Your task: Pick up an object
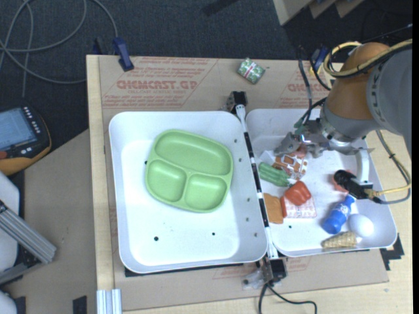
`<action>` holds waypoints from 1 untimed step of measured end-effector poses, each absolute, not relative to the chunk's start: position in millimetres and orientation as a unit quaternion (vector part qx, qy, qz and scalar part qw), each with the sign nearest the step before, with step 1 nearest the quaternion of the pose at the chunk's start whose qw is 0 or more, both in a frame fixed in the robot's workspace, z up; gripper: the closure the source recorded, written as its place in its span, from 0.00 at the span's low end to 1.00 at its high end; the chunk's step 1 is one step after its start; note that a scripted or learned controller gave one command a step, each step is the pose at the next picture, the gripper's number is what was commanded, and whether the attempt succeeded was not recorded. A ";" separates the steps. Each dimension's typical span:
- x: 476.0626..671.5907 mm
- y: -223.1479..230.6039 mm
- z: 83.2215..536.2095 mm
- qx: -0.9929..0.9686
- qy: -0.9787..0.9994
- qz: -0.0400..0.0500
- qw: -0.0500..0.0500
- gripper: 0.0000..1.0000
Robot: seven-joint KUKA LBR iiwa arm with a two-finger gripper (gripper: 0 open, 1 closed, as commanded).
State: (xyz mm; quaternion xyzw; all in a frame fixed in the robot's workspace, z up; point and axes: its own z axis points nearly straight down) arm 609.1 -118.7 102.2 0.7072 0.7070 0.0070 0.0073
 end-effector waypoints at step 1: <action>641.0 -140.2 87.1 0.706 0.708 0.002 0.003 0.00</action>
